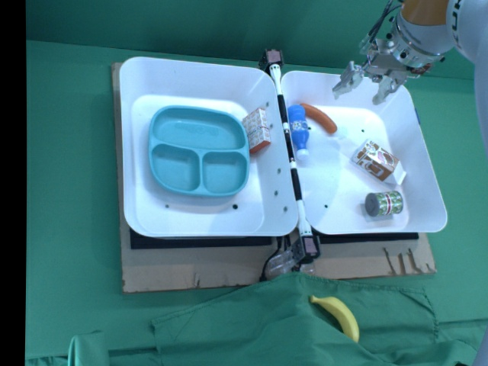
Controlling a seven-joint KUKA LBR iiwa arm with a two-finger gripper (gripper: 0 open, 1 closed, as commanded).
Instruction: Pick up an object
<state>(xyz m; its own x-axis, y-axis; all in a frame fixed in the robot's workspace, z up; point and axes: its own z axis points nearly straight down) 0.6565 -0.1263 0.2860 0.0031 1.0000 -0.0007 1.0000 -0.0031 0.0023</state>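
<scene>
From the overhead camera you see the pincer [366,84] hanging over the far edge of the right bin [427,166], its fingers spread wide with nothing between them. Nearest to it in that bin lies an orange sausage [319,117], slanted, just beside a blue bottle [297,126] that rests along the bin's left wall with its white cap end pointing toward you. Further toward the near side you have a small brown and white carton [377,161] lying tilted, and near it a little can [383,203] on its side close to the front right corner. These four pieces are apart from one another apart from the sausage and bottle, which sit close together. In the left bin [145,82] a teal divided plate [200,151] takes up the middle, and a red and white carton [257,128] stands against its right edge, by the black and white rod [288,143] that runs between the two bins. On the green cloth [252,326] at the front of the counter [69,166] a yellow banana [339,316] lies outside both bins.
</scene>
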